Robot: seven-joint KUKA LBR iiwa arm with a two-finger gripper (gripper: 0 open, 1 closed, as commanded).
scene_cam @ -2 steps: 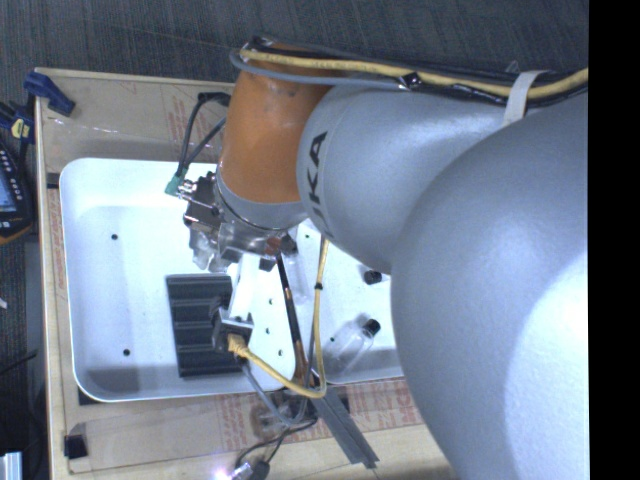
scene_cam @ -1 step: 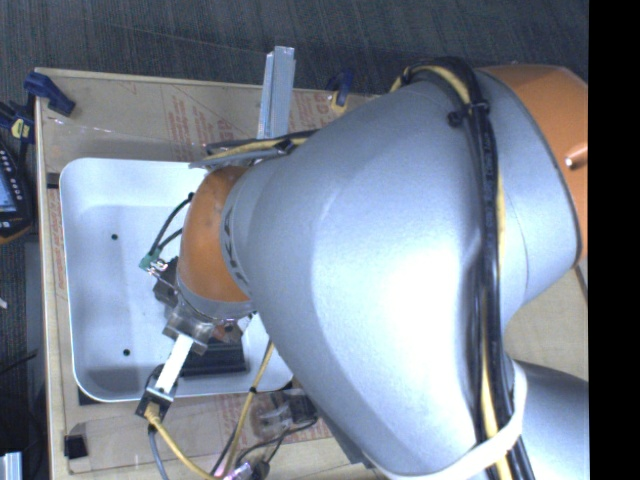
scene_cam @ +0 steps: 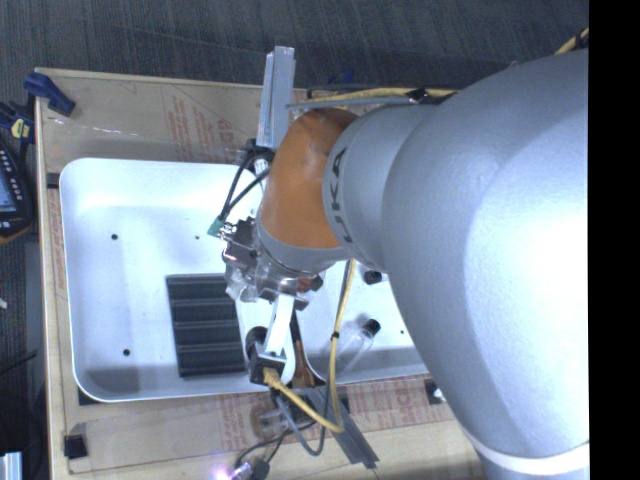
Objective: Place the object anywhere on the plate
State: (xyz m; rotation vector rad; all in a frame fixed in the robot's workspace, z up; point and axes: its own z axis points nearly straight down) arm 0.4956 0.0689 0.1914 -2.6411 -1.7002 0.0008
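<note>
Left bin (scene_cam: 100, 198): dark ribbed slab (scene_cam: 205, 323), possibly the plate. Claw (scene_cam: 258, 283) just beside; its state cannot be told. Step: likely approach; next, centre over slab.

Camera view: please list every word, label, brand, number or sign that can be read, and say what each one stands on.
"KA": sideways on the grey arm casing, next to the orange band; these end a longer word, and the letters before them are not legible.
Red print on the brown board around the bins: several lines, too blurred to read.
No other text can be read.
</note>
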